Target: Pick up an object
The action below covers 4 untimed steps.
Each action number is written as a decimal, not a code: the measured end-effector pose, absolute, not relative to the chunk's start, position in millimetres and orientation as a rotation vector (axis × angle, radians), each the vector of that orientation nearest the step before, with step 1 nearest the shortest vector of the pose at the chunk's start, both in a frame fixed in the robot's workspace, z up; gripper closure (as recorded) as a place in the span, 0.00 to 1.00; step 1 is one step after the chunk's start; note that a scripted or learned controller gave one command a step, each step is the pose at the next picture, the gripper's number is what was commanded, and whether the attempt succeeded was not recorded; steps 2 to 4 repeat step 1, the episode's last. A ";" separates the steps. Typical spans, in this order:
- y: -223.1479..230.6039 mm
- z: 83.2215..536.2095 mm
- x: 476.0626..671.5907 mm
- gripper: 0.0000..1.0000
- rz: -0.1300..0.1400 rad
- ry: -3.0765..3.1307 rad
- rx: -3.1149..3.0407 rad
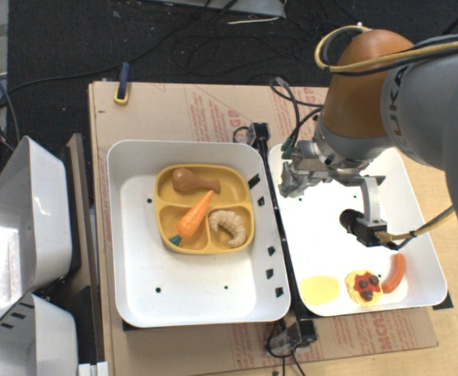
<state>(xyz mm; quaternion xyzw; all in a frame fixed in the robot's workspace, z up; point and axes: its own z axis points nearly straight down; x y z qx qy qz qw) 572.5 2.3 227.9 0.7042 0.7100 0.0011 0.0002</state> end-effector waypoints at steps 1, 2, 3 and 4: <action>64.1 235.9 574.3 1.00 0.003 2.232 2.211; 64.1 235.9 574.3 1.00 0.003 2.232 2.211; 64.1 235.9 574.3 1.00 0.003 2.232 2.211; 64.1 235.9 574.3 1.00 0.003 2.232 2.211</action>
